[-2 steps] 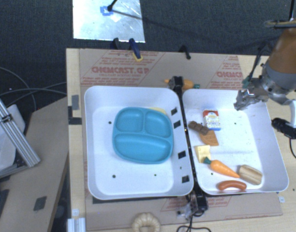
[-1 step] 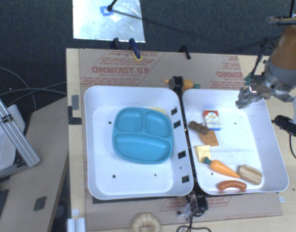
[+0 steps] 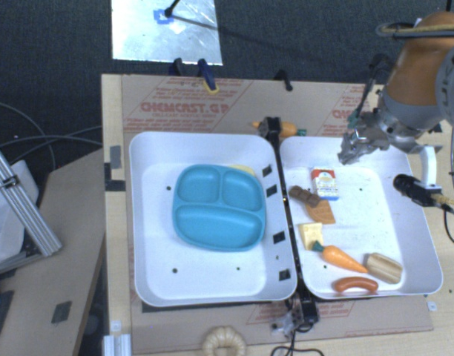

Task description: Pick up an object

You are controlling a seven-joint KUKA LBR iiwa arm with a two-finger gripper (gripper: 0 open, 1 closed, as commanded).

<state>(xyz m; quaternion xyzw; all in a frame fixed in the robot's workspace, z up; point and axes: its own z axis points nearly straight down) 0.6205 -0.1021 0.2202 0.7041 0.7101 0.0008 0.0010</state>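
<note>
The gripper [image 3: 354, 151] is seen over the right bin's [image 3: 405, 221] far edge; whether it is released or clenched cannot be told. The small red-and-white carton [image 3: 325, 183] lies just below-left of it, apart, untouched.

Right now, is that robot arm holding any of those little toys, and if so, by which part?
Nothing is held. The gripper hangs above the right bin's far edge, apart from the small carton and the carrot.

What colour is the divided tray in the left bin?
Light blue; the divided tray shows plainly in the camera view.
</note>
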